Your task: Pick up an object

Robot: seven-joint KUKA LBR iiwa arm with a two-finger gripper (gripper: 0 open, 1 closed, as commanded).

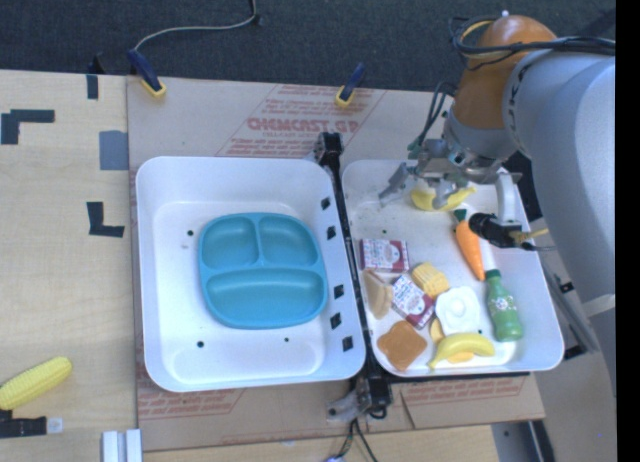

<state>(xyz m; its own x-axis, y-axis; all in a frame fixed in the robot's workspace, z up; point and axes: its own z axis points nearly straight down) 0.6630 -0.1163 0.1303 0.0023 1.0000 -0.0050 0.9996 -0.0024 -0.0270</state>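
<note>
The gripper (425, 178) is lowered over a yellow toy (437, 197) in the right bin (548, 345) — its fingers spread. Nothing is pinched yet; closing on the toy and lifting is judged the next need.

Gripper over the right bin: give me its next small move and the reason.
Probably lower straight down. The gripper hovers at the far end of the right bin, directly over a yellow toy, with nothing visibly between its fingers.

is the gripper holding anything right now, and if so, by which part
It cannot be told. The gripper sits low at the back of the right bin, right by a yellow toy, but no object is visibly between its fingers.
</note>
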